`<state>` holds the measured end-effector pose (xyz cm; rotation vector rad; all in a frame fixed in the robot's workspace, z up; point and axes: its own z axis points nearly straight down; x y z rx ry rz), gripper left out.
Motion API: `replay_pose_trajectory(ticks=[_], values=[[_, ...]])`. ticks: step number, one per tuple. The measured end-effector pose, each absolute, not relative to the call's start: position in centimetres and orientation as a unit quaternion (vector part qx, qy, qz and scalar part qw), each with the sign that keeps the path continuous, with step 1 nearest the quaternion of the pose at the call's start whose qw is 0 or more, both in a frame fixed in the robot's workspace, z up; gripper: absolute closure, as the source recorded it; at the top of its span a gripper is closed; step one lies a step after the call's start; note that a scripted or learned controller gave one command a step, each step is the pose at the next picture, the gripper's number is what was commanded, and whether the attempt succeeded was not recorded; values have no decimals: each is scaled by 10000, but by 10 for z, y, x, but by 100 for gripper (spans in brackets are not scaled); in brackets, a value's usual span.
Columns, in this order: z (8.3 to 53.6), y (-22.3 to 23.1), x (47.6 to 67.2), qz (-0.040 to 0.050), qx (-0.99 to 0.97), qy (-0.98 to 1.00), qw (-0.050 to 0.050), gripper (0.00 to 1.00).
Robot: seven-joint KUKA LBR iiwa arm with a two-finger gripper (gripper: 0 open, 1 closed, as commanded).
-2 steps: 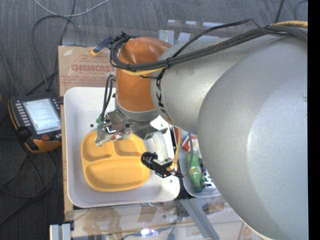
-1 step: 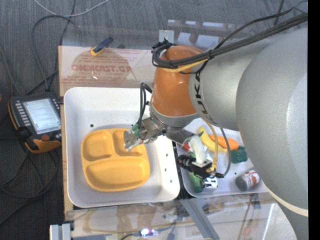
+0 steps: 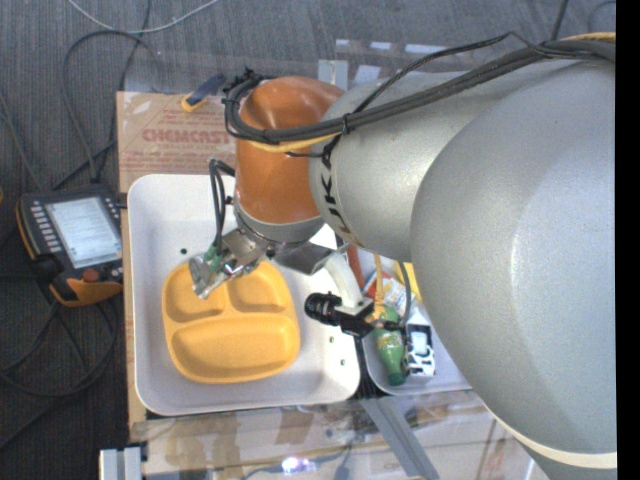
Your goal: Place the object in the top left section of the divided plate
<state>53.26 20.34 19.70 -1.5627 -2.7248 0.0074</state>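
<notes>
Camera view is looking down at a slant, and the big grey arm (image 3: 500, 218) is reaching in from the right side, closest of all. Its orange band (image 3: 280, 158) is sitting in the upper middle of the frame.

Below the band, the tool (image 3: 210, 271) is hanging left of the middle. A small green bit (image 3: 212, 260) is showing at its lower end. It may be the object, but I cannot tell. I also cannot tell how far open the tool is, or if it is gripping anything.

The tool is hanging over the yellow plate (image 3: 235, 348), above the top left section (image 3: 188, 303) and close to that section's upper rim. The plate is lying in the left bin (image 3: 150, 208). A green thing (image 3: 390, 353) is lying in the right bin (image 3: 370, 378), at the lower right.

Farther off, a brown board (image 3: 165, 143) is lying at the upper left, and a screen (image 3: 75, 230) is resting on the floor (image 3: 60, 88) at the left edge.

Here is what could go wrong. Because the tool is so near the rim, a dropped thing could hit the rim and bounce into the bin, or hop over the ridge into the next section. If the tool is pushing down too hard, the plate could tip. If the tool is gripping nothing, nothing is going to land.
</notes>
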Motion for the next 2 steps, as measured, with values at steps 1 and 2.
replay_pose_trajectory(ticks=[1, 2], values=[[204, 172, 522, 24, -4584, -8887, -4, 100], [207, 167, 522, 26, -4398, -8981, -8, 100]])
